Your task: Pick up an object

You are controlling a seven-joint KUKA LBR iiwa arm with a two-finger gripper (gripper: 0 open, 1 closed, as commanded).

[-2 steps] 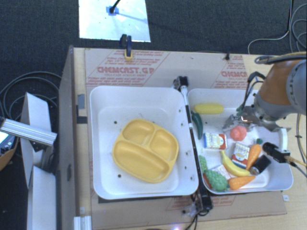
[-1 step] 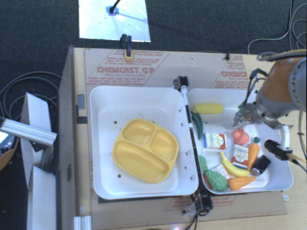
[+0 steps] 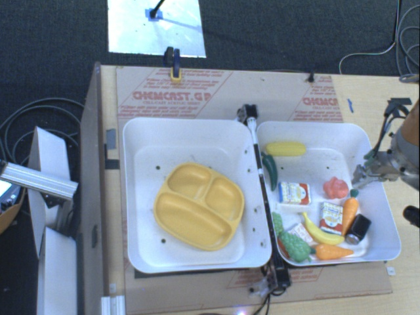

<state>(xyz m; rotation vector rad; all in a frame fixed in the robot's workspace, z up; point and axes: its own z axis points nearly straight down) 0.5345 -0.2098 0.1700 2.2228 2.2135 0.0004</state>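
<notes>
Pincer [image 3: 367, 173] poised at the 3 o'clock rim of the right bin [image 3: 328, 131], tips angled inward toward 9 o'clock; whether spread or clenched, cannot tell at this slant, and nothing visibly caught between the tips. Nearest candidates: pink lump [image 3: 336, 188] just beside the tips toward 8 o'clock, and an orange carrot [image 3: 350, 214] near, toward 7 o'clock, long axis running roughly 12 to 6, leafy end up by the tips. Black can [image 3: 358, 229] close under, toward 6 o'clock, touching the carrot's lower side. Farther out, toward 8 o'clock: red-and-white carton [image 3: 331, 216], banana [image 3: 320, 230] with long axis from 10 to 4, second carrot [image 3: 333, 251] lying almost 9 to 3 along the bin's lower wall, green bunch [image 3: 293, 245] at the lower left corner. Toward 9 o'clock: small carton [image 3: 294, 193], then a dark green pepper [image 3: 270, 169] against the dividing wall. Toward 10 o'clock: yellow corn [image 3: 285, 149], long axis 9 to 3. Well apart, in the left bin [image 3: 190, 128]: yellow divided tray [image 3: 199, 206]. Likely the pink lump or the upright carrot as the target, since both sit closest; a short drop toward 7–8 o'clock probably needed. Both bins on the counter [image 3: 197, 87].
</notes>
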